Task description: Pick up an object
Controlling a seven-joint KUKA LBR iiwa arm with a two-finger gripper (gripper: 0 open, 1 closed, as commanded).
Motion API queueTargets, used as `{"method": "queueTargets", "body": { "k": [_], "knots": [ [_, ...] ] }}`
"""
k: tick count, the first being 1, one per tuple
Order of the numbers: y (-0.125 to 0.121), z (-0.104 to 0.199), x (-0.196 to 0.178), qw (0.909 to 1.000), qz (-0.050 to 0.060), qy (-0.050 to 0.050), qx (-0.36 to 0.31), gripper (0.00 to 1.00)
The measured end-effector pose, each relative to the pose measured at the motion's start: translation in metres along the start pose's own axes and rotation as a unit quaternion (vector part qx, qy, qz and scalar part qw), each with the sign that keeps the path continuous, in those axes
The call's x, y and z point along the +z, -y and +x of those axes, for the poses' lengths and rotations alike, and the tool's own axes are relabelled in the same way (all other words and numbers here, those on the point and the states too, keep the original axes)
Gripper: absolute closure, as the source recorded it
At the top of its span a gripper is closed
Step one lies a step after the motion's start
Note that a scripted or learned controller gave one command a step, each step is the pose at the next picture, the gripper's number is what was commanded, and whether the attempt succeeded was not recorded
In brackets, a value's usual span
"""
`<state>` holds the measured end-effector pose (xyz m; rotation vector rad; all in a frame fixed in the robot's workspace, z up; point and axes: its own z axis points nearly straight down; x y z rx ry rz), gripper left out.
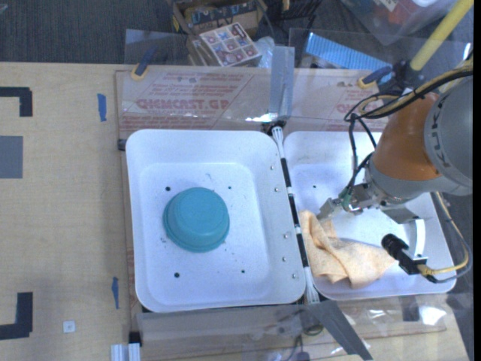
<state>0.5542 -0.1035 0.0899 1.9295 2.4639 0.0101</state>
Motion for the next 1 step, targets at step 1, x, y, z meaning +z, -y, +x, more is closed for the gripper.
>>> {"method": "queueTargets", "body": {
  "k": [1],
  "knots": [
    [0.0067, 0.0331, -0.0953, 1.0, 0.006, -0.002, -0.005, 0.0]
  ]
}}
